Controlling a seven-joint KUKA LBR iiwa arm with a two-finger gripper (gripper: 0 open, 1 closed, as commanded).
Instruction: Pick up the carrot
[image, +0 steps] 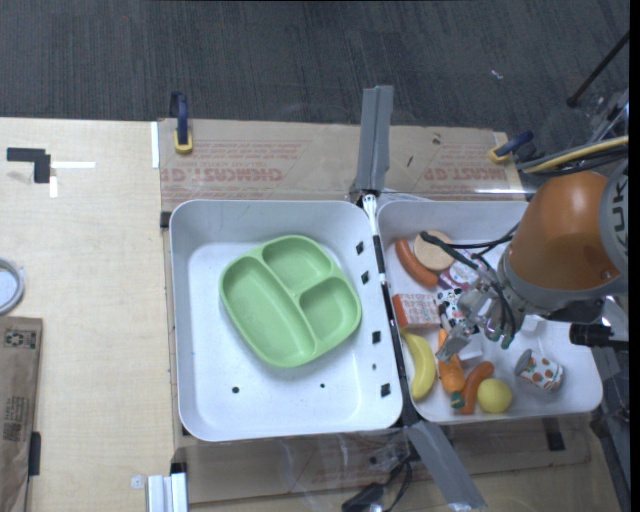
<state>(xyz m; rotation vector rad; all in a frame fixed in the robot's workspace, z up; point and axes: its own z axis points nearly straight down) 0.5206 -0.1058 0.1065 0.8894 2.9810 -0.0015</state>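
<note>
1. Camera view: the arm (560, 240) is reaching in from the right over the right bin (585, 400).
2. The gripper (462, 342) is hanging low just above the carrot (470, 383); whether it is open or closed, cannot tell.
3. The carrot is lying near the bin's near edge, between a banana (422, 365) on its left and a lemon (494, 396) on its right.
4. The left bin (200, 400) is holding a green divided plate (290, 298).

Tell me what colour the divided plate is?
Light green. The divided plate shows best in the camera view, in the left bin.
</note>
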